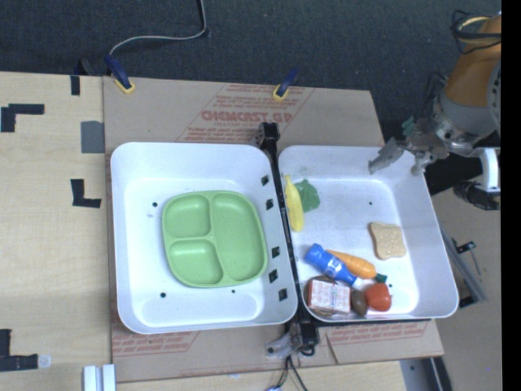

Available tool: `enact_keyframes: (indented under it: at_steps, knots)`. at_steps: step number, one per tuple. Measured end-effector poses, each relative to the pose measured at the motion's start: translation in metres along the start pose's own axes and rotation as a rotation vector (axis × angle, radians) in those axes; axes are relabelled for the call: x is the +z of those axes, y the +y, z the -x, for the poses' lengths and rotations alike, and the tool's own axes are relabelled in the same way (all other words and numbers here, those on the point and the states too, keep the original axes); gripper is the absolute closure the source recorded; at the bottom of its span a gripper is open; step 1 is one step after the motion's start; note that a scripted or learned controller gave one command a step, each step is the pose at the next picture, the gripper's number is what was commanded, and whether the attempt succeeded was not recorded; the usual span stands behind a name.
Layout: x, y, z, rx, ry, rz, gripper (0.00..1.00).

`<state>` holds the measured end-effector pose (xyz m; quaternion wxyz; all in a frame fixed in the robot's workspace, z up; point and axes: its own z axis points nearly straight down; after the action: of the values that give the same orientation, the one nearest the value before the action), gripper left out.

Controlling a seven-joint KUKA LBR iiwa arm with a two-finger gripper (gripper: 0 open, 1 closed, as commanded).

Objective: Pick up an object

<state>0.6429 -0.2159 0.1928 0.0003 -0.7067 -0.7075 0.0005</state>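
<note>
The grey arm with its orange band (pixel 475 72) is reaching in from the right, and its claw (pixel 400 157) is hanging over the upper right corner of the right-hand shallow white bin (pixel 423 226). Two grey fingers are showing there, spread apart with nothing between them, so the claw is standing open and gripping nothing.

The objects for picking are all lying in that right bin. A yellow banana-shaped toy (pixel 293 204) is lying against the left wall, with a small green leafy toy (pixel 308 194) touching it on its right. A tan slice of toy bread (pixel 388 240) is sitting apart near the right wall. Lower down, a blue bottle-shaped toy (pixel 330 263) and an orange carrot toy (pixel 353 262) are lying side by side, touching. At the bottom edge a brown and white box-shaped toy (pixel 330 297) is resting beside a red tomato-like toy (pixel 378 298).

The left-hand white bin (pixel 134 186) is holding a light green plastic plate with three compartments (pixel 215 238), lying flat near its middle.

Both bins are sitting on a brown cardboard sheet (pixel 236 112) spread over the bench (pixel 41 218), with yellow clamps (pixel 122 81) pinning its top edge.
</note>
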Motion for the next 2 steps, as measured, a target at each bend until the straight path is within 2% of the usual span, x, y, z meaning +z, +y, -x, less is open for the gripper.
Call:
enact_keyframes:
  at_steps: [1,2]
  knots:
    - [0.070,-0.043,-0.065,-0.001,0.002,-0.004,0.00]
    - [0.106,-0.121,-0.095,0.001,0.001,-0.001,0.00]
